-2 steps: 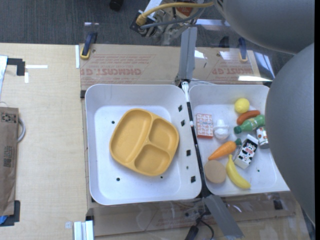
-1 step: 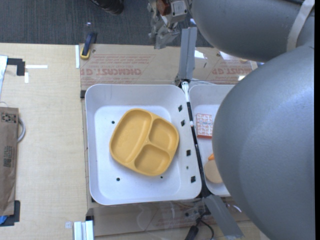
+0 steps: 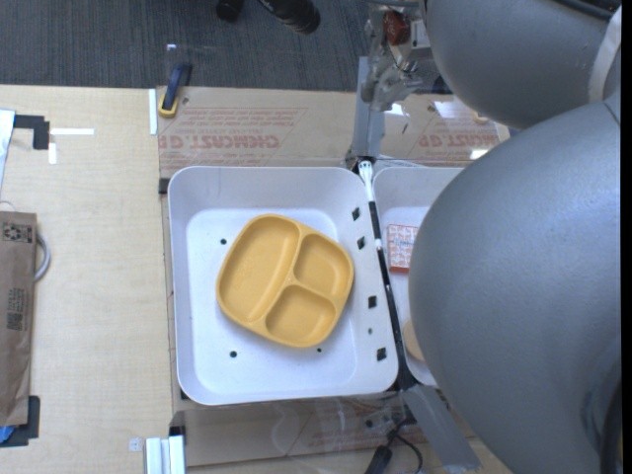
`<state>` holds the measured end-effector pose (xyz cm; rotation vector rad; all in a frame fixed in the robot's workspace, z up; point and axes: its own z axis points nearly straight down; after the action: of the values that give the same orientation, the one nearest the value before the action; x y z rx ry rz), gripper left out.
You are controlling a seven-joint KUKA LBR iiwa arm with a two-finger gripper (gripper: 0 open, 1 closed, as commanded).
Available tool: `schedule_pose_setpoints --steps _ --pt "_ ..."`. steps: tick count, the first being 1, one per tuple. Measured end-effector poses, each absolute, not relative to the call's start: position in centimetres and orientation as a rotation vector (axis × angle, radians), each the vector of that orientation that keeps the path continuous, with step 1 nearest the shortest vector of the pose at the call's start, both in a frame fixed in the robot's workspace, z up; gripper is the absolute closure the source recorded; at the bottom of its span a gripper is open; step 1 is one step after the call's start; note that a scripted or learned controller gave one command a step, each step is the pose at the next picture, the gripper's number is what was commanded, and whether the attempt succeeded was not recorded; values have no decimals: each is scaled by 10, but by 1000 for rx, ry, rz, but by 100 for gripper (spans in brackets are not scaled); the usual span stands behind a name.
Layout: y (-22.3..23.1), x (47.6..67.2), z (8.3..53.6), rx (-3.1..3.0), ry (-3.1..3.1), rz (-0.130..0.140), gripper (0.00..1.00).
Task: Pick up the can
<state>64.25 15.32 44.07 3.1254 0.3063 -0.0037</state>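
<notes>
Camera view: arm (image 3: 533,265) covers right bin (image 3: 395,191); jaws' state cannot be told.

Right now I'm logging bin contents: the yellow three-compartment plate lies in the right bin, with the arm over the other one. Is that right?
Not quite. The camera view shows the yellow three-compartment plate lying in the left bin, not the right one. The grey arm does reach over the other bin, the right bin.

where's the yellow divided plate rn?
The yellow plate lies in the middle of the left bin, with the grey arm over the right bin.
</notes>
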Motion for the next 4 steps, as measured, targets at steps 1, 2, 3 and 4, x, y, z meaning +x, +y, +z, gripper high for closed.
schedule_pose_setpoints --steps 1,2,3,4 --pt "38 643 441 3122 333 -8 100" --pt "-121 631 440 3125 314 -11 100" --pt "-120 619 313 3121 356 -10 100" --pt "-156 651 441 3125 318 -6 100"
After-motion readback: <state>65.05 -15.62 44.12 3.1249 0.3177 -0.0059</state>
